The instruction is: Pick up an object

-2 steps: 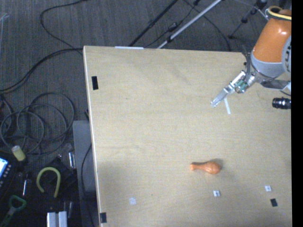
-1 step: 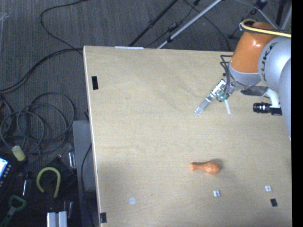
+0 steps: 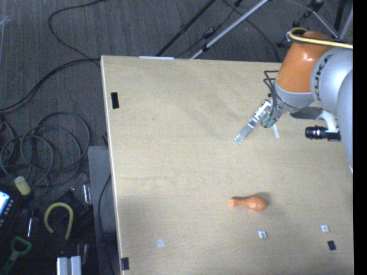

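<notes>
A small orange pear-shaped object lies on its side on the tan bench top, in the lower right part of the camera view, with its narrow end pointing left. My gripper hangs over the upper right of the bench, well above and slightly right of the orange object and apart from it. Nothing is seen held in it. The grey arm with its orange band comes in from the right edge.
Small square markers dot the bench's near right part, and a black tag sits near its left edge. Cables and tools lie on the floor to the left. Stand legs cross behind the bench.
</notes>
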